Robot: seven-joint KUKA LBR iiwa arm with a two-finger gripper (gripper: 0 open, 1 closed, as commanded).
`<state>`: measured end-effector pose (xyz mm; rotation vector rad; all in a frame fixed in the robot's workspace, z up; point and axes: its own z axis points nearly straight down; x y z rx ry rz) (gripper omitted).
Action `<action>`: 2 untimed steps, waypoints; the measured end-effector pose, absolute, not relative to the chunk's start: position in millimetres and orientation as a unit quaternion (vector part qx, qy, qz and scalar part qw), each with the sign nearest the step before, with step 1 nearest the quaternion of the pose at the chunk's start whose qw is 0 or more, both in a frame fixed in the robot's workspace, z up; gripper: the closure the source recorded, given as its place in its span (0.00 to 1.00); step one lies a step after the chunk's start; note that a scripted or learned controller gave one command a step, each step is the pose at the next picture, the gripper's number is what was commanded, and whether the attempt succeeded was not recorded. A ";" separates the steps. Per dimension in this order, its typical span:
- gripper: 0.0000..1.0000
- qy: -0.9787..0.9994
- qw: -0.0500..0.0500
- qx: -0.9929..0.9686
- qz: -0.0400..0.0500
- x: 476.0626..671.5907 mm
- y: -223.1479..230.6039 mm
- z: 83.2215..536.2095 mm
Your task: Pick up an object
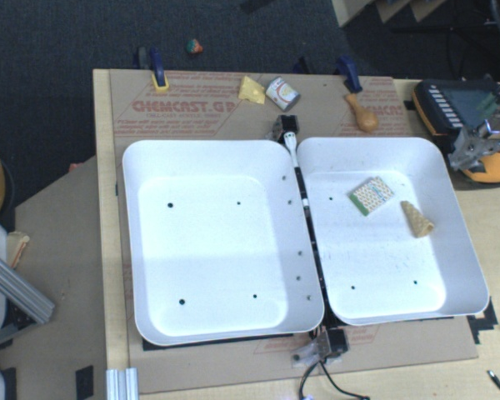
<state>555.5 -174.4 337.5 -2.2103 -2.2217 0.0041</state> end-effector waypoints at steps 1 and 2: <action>1.00 -0.705 -0.005 -0.709 0.000 524.3 -227.9 389.8; 1.00 -0.709 0.003 -0.705 0.001 558.5 -164.6 319.3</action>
